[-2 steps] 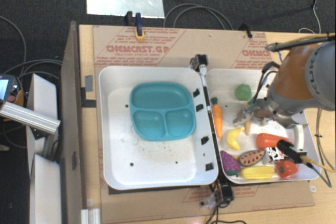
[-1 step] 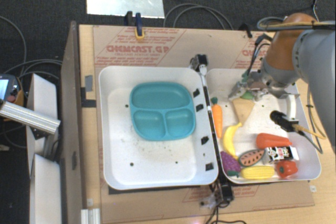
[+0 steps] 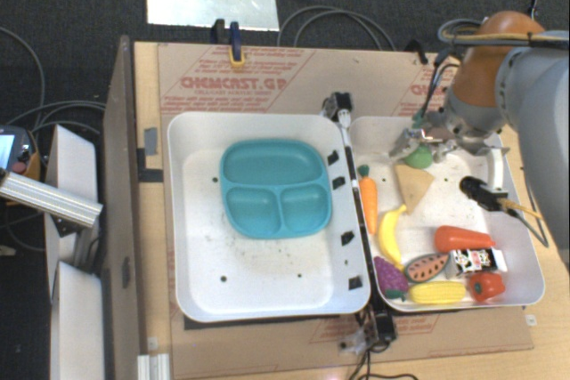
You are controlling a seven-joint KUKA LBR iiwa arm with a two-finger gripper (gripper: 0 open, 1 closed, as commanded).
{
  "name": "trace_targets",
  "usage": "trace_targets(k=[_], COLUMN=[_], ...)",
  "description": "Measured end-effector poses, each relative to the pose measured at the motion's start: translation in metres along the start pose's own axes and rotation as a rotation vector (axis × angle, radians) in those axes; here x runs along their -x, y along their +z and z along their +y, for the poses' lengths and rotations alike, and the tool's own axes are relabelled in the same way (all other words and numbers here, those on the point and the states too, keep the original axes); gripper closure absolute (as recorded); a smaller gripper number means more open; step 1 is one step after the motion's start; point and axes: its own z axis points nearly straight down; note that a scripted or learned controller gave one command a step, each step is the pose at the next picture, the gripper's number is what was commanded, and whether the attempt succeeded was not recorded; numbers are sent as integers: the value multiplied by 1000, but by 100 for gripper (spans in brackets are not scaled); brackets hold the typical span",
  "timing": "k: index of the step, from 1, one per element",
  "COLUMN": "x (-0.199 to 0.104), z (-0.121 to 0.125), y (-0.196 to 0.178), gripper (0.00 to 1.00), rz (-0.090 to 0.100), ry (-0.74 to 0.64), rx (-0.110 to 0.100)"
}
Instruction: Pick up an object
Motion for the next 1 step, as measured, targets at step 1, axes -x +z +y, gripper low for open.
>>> trace_targets(k=[1], x=[0], z=[0], y=[-11], gripper=[100], rz=[-1], ry=[-2], rx=[2])
